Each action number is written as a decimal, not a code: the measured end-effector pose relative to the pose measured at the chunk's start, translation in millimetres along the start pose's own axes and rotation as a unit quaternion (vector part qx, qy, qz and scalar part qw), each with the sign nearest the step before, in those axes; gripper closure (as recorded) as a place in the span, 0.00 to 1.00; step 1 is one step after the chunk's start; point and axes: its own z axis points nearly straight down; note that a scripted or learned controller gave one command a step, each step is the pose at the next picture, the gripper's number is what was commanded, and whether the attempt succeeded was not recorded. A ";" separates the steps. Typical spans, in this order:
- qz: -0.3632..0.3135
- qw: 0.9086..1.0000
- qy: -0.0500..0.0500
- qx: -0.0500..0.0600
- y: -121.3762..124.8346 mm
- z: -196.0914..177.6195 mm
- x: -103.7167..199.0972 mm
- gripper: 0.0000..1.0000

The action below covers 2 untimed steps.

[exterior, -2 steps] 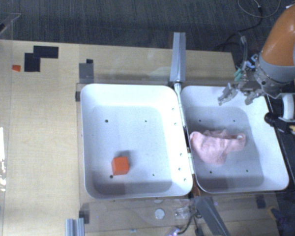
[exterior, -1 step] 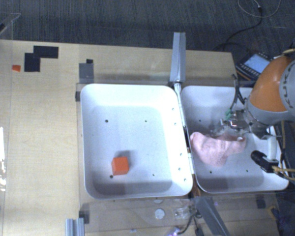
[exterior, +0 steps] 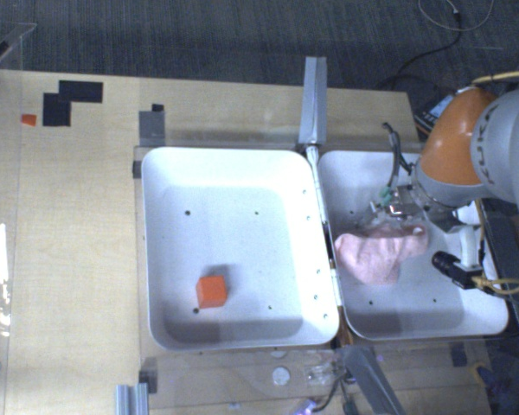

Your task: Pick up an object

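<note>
While nothing is yet being lifted clear, an orange block (exterior: 212,291) is lying in the lower left of the left bin (exterior: 164,232), low in the frame. Further up, at centre right, a pink cloth (exterior: 376,255) is being pressed in the right bin (exterior: 432,318) by the gripper (exterior: 396,207), whose state cannot be told. The grasping step is judged to be under way; a firm pinch and straight lift are being called for next.

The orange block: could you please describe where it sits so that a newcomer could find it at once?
Start at the two white bins and take the left bin, the one away from the arm. The orange block lies on its floor near the front edge, left of centre. It is small, boxy and bright, unlike the soft pink cloth in the right bin.
</note>
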 end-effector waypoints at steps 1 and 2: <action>-0.001 1.000 -0.001 -0.005 3.9 -13.8 0.5 1.00; -0.001 1.000 -0.001 -0.005 3.8 -13.7 0.5 0.00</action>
